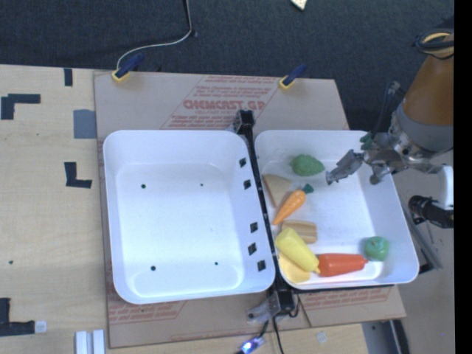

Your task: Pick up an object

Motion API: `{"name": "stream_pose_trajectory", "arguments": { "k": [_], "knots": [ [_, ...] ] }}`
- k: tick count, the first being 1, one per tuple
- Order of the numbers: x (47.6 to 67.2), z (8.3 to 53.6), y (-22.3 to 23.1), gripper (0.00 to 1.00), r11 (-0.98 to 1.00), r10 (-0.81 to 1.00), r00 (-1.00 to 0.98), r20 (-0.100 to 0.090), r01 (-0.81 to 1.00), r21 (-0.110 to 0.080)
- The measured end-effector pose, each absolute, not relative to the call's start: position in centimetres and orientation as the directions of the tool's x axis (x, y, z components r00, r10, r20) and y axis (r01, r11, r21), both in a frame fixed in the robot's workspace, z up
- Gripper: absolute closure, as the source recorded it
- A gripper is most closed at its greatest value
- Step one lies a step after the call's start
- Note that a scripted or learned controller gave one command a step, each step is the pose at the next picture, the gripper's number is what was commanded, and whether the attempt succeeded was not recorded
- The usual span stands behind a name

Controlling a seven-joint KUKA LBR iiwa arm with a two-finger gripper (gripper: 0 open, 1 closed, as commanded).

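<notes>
My gripper (358, 173) hangs over the upper right part of the right bin (402, 220), its fingers spread open and nothing between them. Just left of it lies a green leafy piece (307, 165). Lower in the bin are an orange carrot (289, 206), a tan wedge (273, 187), a tan slice (305, 232), a yellow pepper-like piece (297, 250), a red piece (341, 264) and a small green ball (376, 248).
The left bin (118, 198) stands beside the right one, and a black clip strip (253, 198) joins them. Both rest on a cardboard sheet (214, 102). The arm's orange band (435, 87) rises at the right edge.
</notes>
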State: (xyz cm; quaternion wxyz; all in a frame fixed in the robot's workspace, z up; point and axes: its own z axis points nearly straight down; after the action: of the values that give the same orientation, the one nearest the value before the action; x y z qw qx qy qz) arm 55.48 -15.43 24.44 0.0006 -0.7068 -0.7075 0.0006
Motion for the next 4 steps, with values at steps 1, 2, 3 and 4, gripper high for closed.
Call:
{"name": "stream_pose_trajectory", "arguments": {
  "k": [1,2,3,4],
  "knots": [
    [58.5,9.6,-12.7,0.00,0.001,1.000,-0.001,-0.001,1.000,0.004],
    [62.4,8.5,-10.4,0.00,-0.001,1.000,0.001,-0.018,1.000,-0.009],
    [61.0,8.4,-9.6,0.00,0.000,1.000,0.000,-0.002,1.000,-0.001],
    [56.0,8.5,-9.9,0.00,0.000,1.000,0.000,-0.001,1.000,-0.001]
  ]
}}
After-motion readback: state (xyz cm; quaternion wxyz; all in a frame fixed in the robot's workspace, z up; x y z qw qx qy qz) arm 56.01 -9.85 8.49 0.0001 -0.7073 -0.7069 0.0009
